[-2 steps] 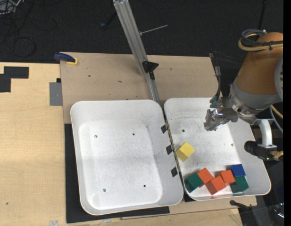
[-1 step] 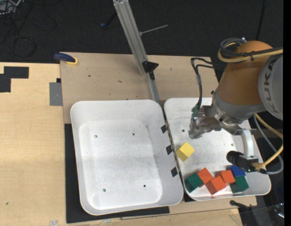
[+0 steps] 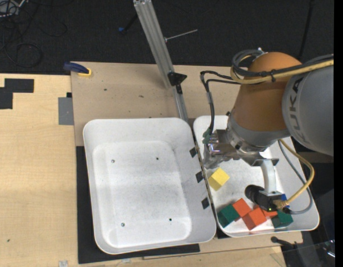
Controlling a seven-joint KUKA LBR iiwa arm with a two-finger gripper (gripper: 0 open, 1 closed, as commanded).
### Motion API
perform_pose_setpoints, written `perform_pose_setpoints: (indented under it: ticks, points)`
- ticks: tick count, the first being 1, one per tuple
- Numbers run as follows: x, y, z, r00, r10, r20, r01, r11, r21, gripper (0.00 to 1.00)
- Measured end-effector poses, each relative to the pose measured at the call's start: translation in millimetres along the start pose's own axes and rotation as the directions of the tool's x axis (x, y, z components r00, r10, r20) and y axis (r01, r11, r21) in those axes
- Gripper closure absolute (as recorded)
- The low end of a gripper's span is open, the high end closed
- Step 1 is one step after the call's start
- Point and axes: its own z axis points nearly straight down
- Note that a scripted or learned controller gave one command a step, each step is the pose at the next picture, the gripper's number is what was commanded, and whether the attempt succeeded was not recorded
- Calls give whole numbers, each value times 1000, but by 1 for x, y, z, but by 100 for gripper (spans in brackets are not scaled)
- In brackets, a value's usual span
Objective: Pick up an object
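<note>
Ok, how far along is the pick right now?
Done: the arm is over the right bin. In hand: the gripper sits just above the yellow block, which lies on the bin floor. Left: the grasp and lift. Orange and green blocks lie untouched.

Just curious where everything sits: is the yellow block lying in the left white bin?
No, the yellow block lies in the right white bin, beside the orange and green blocks.

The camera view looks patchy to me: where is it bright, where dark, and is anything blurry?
In the camera view, the left bin is brightly lit and nearly washed out, with a soft grey shadow across its floor; the background above the bench is almost black; the arm throws shade over the right bin; the blocks, such as the yellow one, look slightly soft but readable.
</note>
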Motion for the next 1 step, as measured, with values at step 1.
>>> perform_pose_setpoints:
  ticks: [1]
  points:
    - [48,-14,19,1000,1,1,-1,1000,1,100]
